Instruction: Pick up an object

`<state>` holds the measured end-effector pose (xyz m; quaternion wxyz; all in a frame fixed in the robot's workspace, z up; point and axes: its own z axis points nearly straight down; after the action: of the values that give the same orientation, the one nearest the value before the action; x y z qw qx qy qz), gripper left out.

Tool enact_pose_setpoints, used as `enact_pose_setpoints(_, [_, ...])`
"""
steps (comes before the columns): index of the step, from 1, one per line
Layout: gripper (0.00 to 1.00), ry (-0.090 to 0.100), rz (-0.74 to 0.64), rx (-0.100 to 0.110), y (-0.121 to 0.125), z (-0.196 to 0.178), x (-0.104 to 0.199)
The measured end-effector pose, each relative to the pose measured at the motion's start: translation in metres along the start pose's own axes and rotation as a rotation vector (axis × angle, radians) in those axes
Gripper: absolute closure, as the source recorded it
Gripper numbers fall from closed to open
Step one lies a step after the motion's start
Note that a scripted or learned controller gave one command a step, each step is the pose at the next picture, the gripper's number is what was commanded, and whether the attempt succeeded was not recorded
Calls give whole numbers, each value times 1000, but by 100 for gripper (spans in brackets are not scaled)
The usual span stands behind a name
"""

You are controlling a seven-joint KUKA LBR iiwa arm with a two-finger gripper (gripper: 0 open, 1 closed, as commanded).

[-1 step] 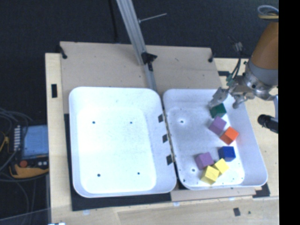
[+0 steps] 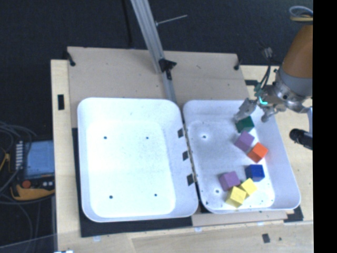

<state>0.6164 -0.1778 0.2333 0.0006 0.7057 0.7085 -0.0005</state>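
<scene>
From the camera above the table, my tool [image 2: 256, 109] hangs over the far edge of the right bin [image 2: 210, 157], its two fingers spread apart with nothing between them. The green cube [image 2: 244, 124] sits just below it, the nearest pick. The rest of the cubes lie closer to the front: purple [image 2: 244, 140], orange [image 2: 258, 152], blue [image 2: 255, 172]. Nothing is lifted yet; the descent, the grasp and the lift are all left, I judge.

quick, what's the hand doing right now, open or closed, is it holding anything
Hand: open, fingers spread, nothing between them; it hovers just above the green block in the right bin.
</scene>
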Motion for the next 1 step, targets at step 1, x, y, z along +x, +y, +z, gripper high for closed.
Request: enact_pose_setpoints(1, [0,1,3,2,2,60,-3])
